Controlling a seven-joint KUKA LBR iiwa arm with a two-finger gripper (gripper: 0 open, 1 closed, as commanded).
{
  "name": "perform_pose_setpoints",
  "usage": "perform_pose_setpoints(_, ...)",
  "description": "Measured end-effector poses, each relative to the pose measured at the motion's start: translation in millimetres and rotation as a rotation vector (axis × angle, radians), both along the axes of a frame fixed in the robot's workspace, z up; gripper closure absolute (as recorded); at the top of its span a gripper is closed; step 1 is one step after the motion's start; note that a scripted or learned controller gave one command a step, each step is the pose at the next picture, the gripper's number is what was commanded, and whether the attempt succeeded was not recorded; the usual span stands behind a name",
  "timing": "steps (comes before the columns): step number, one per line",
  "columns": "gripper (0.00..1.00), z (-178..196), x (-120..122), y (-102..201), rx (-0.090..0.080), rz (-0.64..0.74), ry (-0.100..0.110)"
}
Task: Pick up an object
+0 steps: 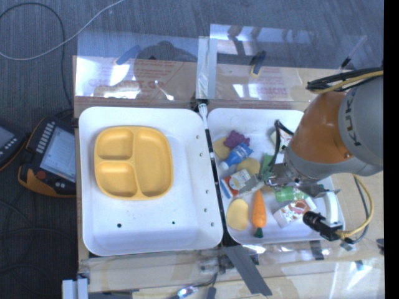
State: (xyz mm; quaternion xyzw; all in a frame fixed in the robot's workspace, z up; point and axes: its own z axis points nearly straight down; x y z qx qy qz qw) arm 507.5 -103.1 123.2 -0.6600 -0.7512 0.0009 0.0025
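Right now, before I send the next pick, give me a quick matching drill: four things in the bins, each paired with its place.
Things:
1. yellow divided plate
2. carrot
3. purple toy
4. gripper

Places:
A. front of right bin, tip pointing forward
B. left bin
C. rear of right bin
D. low over the right bin's middle

Pairs: 1-B, 2-A, 3-C, 4-D

Bench (143,73) (cardboard-topped), two white bins (187,229) side by side

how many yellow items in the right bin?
3 visible. One pale yellow piece at the near left beside the carrot, one near the far left wall, one mid-bin. The arm may hide more.
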Motion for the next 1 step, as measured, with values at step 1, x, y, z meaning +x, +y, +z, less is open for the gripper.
perform_pose_setpoints(1,0.00,59.6,16.8,34.3,-0.001,0.024,-0.002)
